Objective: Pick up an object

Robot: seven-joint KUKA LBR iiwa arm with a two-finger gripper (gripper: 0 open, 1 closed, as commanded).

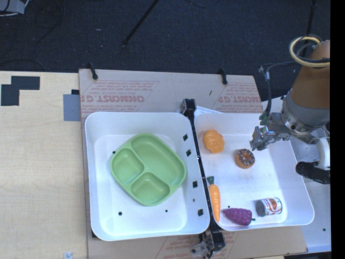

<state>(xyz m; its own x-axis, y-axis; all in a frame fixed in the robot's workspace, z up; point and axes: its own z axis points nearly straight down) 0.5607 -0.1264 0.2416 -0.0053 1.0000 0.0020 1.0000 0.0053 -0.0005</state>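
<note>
The approach step seems in hand: the claw, its opening too blurred to be judged, is poised just above-right of the donut, so a short descent is called for.

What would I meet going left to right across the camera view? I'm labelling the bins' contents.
Green divided plate → carrot and orange fruit, about level → purple grapes → donut → gripper → small can.
</note>
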